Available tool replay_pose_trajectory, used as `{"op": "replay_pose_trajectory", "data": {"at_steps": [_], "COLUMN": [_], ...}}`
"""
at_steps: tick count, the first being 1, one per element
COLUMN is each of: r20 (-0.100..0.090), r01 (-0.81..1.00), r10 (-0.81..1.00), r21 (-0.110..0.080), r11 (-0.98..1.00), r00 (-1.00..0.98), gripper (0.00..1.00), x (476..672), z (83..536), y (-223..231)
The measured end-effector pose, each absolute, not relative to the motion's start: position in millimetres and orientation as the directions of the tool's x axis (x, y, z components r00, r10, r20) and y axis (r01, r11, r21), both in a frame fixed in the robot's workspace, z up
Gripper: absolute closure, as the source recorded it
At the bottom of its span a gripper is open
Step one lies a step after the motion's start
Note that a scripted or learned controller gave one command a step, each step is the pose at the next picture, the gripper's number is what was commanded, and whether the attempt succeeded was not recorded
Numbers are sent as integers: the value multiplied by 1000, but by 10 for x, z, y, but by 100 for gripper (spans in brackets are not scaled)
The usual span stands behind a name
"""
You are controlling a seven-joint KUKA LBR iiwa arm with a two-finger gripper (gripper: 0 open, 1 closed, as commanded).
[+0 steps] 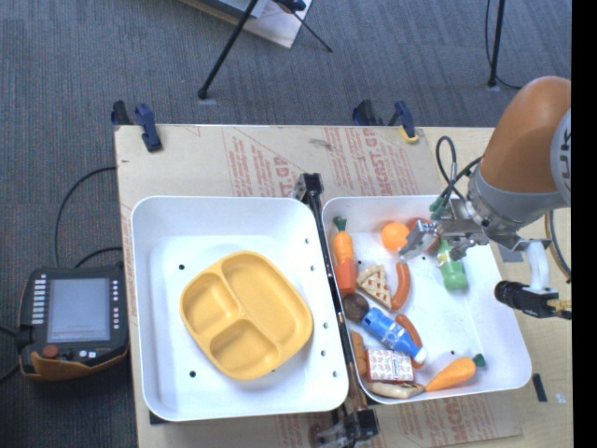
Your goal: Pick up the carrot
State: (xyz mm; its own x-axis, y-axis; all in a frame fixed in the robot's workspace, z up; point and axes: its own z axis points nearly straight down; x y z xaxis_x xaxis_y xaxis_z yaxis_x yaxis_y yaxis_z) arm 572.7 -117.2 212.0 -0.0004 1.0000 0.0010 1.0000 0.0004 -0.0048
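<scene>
Two carrots lie in the right bin (508,339). One carrot (343,258) is orange with a green top and lies lengthwise along the bin's left wall. The other carrot (452,373) lies near the front right corner, its green top pointing right. My gripper (440,241) hangs over the back middle of this bin, between an orange ball (395,235) and a small green bottle (453,273). It is about a hand's width to the right of the first carrot and well behind the second. Neither carrot is touched.
The right bin also holds a sausage (402,284), a wedge-shaped toy (374,286), a blue bottle (390,330) and a small box (388,366), crowded between the carrots. A yellow divided plate (244,314) lies in the left bin (159,250).
</scene>
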Motion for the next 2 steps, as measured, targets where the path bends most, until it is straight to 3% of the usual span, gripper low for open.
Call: {"op": "replay_pose_trajectory", "data": {"at_steps": [1,2], "r20": [2,0], "r01": [999,971], "r10": [999,971], "r21": [-8,-8], "r11": [46,-239], "r00": [-46,239], "gripper": [0,0], "x": [6428,6428], "z": [1111,836], "y": [-952,-876]}}
